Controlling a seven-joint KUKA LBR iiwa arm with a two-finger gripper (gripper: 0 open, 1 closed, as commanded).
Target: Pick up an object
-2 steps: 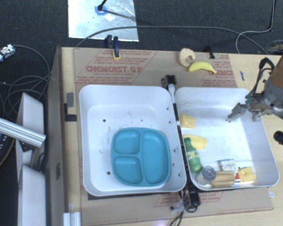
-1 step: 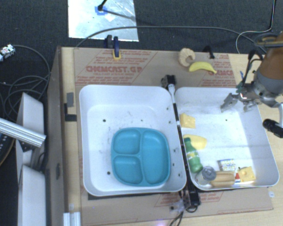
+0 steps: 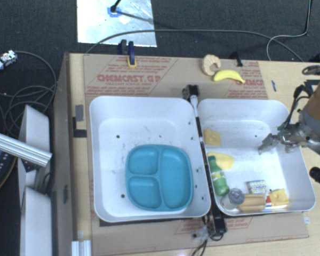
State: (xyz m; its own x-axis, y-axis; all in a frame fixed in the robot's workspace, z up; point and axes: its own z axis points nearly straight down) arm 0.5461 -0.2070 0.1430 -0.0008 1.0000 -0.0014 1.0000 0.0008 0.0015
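Note:
My gripper [image 3: 279,143] hangs over the right side of the right bin [image 3: 245,111], open, with nothing between its spread fingers [image 3: 265,145]. Loose objects lie along the bin's left wall and front edge. A yellow cheese wedge [image 3: 212,137] and a pale yellow piece [image 3: 221,159] sit at the left, with a green bottle [image 3: 220,180] just below them. Along the front lie a grey round cap [image 3: 236,196], a tan cylinder [image 3: 250,202], a small printed box [image 3: 256,186] and a yellow block [image 3: 279,197]. All of them lie apart from the gripper, to its left and in front of it.
The left bin [image 3: 112,116] holds a blue divided plate [image 3: 159,176]. Behind the bins, on the cardboard, lie a banana [image 3: 228,76] and a tan ring-shaped toy [image 3: 210,64]. A clamp [image 3: 192,93] sits where the bins meet. Cables run over the floor at the back.

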